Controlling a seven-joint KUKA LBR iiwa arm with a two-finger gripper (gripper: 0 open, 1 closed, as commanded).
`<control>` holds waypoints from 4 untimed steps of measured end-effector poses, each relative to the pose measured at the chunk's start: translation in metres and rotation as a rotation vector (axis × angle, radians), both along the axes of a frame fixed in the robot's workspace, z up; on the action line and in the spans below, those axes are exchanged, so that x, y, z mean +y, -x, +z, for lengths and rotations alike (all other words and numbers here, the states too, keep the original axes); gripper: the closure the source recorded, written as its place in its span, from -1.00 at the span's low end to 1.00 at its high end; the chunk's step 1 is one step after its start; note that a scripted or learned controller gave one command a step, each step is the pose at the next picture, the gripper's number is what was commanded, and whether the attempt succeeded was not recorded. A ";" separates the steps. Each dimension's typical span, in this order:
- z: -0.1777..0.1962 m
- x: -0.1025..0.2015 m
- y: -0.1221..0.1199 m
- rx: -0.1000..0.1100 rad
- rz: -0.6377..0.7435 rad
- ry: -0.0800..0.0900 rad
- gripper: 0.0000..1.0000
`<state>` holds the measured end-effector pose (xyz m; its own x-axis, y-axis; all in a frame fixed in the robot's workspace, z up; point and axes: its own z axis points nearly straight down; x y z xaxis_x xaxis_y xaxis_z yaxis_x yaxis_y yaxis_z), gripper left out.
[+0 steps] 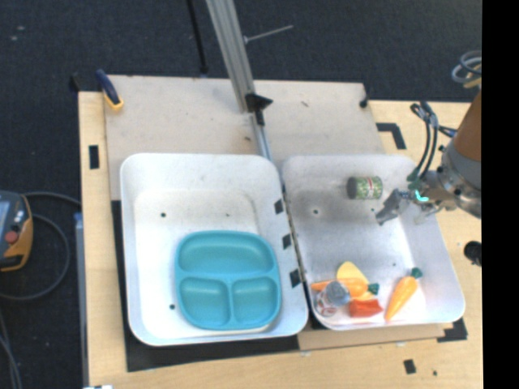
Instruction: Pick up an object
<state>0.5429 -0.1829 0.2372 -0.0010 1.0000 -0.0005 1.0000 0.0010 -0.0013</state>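
Toys [361, 292] well below gripper [399, 207]

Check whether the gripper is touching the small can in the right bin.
Apart. The camera view shows bare bin floor between the gripper and the small can, which lies on its side.

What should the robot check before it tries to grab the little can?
1. Can in sight in the right bin: ok.
2. Can free of other things: ok, it lies alone near the far side.
3. Hand close to the can: ok, it is just right of it and nearer the camera, apart from it.
4. Hand open enough: cannot tell.
5. Hand carrying nothing: cannot tell.
6. Toy pile (carrot and others) out of the way: ok, it sits in the near corner.
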 end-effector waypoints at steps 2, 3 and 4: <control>-0.062 -0.002 0.001 0.003 -0.002 0.000 -1.00; -0.125 -0.001 0.005 0.003 -0.002 0.000 -1.00; -0.136 -0.003 0.005 -0.002 -0.003 0.002 -1.00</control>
